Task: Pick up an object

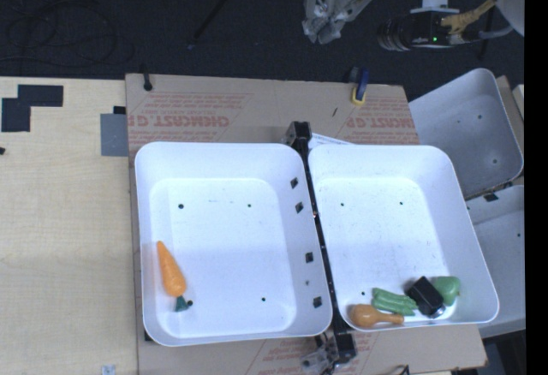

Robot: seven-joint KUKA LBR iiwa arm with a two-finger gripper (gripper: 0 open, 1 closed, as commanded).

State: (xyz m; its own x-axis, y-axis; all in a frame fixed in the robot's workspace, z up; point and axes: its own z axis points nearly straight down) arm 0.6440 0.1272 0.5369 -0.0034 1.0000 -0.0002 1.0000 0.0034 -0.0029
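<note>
1. Two shallow white bins sit side by side on a cardboard sheet (257, 104) printed with red lettering, which lies on a pale wooden bench (60, 236). Beyond the bench, toward twelve o'clock, the floor is dark and strewn with cables.
2. Left bin (150, 168): an orange carrot (170, 270) lies near the rim at about eight o'clock, its narrow end toward twelve and a small dark green stub at its six o'clock end.
3. Right bin (462, 193): four small things cluster in the corner at about five o'clock. A green pod-like piece (393, 301) lies just beside a black block (425, 295); a green rounded piece (447, 286) sits at the block's three o'clock side, touching or nearly so; an orange pear-shaped piece (373, 316) rests against the rim at the pod's seven o'clock.
4. Gripper (324, 29): it hangs over the dark floor at twelve o'clock, well apart from both bins and from every object. Nothing is between its fingers; how far they are parted I cannot tell from this angle.
5. A blue and yellow clip (360, 86) stands at the cardboard's far edge, and a grey metal panel (467, 129) leans at the right bin's two o'clock.
</note>
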